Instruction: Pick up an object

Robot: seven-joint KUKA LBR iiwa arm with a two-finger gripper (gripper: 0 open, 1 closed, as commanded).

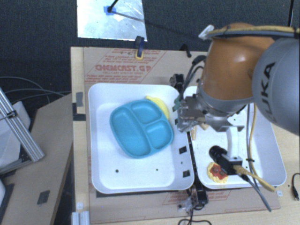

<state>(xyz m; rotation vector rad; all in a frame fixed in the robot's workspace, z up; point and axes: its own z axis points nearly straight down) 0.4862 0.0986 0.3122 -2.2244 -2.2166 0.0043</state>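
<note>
A blue divided plate (140,128) lies in the left bin (105,172). A yellow object (160,105) peeks out from behind the plate's far right edge. In the right bin (272,163), near its front left corner, sits a small red and yellow object (216,172). My gripper (188,125) hangs over the divider between the two bins, just right of the plate, largely hidden under the orange wrist. I see nothing held in it.
The big grey and orange arm covers most of the right bin. Brown cardboard (124,64) lies behind the bins, with a silvery sheet (112,13) beyond it. A metal frame (18,130) stands at the far left.
</note>
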